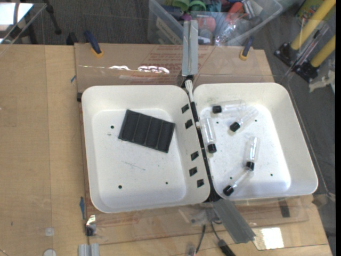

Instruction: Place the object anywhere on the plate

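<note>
A flat black ribbed plate (147, 130) lies in the left white bin (106, 188), toward its upper middle, turned slightly clockwise. In the right white bin (298, 180) lie several clear plastic tubes with black caps: one near the top (229, 109), one beside it (241, 122), one along the left wall (208, 136), one upright in the middle (250, 152), and one at the lower left (236, 183). All tubes rest apart from the plate.
A clear tub of colourful toys (213, 7) stands behind the bins. A grey divider bar (189, 47) runs between the bins at the back. Yellow and black equipment (311, 31) sits at the top right. Bare wooden bench (37, 143) lies to the left.
</note>
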`<control>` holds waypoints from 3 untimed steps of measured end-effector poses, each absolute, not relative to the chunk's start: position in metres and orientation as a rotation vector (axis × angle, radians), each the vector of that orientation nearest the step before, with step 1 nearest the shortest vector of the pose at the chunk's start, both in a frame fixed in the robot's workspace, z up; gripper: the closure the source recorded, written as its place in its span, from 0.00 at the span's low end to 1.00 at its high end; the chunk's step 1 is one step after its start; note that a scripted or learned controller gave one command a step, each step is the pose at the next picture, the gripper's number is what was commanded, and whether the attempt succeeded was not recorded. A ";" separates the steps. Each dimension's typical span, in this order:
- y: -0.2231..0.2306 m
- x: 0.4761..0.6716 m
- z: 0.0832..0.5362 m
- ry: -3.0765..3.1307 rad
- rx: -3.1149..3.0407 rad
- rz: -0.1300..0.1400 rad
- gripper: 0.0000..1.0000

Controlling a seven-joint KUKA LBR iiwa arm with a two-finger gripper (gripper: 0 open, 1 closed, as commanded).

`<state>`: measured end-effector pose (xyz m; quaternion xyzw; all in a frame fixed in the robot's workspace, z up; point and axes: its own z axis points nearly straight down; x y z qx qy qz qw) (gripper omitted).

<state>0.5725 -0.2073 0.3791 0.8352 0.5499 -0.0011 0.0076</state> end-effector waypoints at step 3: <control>-0.207 0.574 0.400 1.719 2.603 -0.002 1.00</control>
